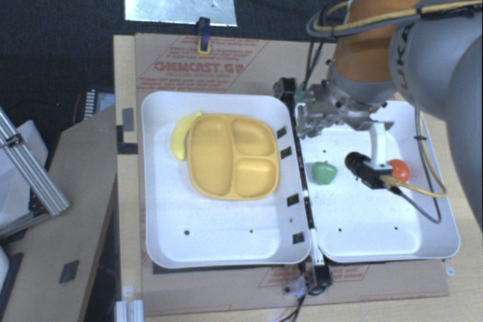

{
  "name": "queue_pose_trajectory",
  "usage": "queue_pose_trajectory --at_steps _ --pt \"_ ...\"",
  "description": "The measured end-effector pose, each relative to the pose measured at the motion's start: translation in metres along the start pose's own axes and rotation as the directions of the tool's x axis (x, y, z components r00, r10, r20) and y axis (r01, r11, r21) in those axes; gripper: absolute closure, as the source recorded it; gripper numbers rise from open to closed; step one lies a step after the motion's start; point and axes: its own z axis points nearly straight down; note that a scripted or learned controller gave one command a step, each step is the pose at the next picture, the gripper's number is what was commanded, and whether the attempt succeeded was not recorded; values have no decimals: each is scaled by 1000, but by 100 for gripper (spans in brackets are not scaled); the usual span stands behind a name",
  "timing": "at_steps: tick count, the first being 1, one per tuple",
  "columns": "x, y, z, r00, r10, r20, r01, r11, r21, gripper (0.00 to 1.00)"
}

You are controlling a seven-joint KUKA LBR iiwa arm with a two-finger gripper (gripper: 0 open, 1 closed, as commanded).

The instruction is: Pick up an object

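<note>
Nearest, in the right bin (377, 237), two candidates lie about midway between the near and far walls. A green fruit (324, 173) sits close to the left wall, and a red fruit (400, 170) sits towards the right wall, partly hidden by robot hardware. They are well apart. The left bin (219, 237) carries a yellow tray (230, 156) in its middle, with a banana (179, 136) touching the tray's far-left edge. Further back, the gripper (308, 124) hangs at the far-left corner of the right bin, just inside the wall shared with the left bin. It is beyond the green fruit and apart from it. Nothing can be seen in its grasp, and I cannot tell whether it is spread or pressed together. I judge the step in hand to be the approach, with no object taken yet. The green fruit looks the likeliest target, being nearest the gripper. The next move would then call for a short shift towards the near edge to centre over the fruit, then a straight descent clear of the bin wall. The fruit is round and could roll away under an off-centre pinch. The arm (445, 49) comes in from the right over the bin's far-right corner, its orange band (377, 7) above the wrist, which points down into the bin.
</note>
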Motion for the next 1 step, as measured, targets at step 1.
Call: queue_pose_trajectory --at_steps 1 --pt "51 6 -6 1000 1 0 -1 1000 0 100"
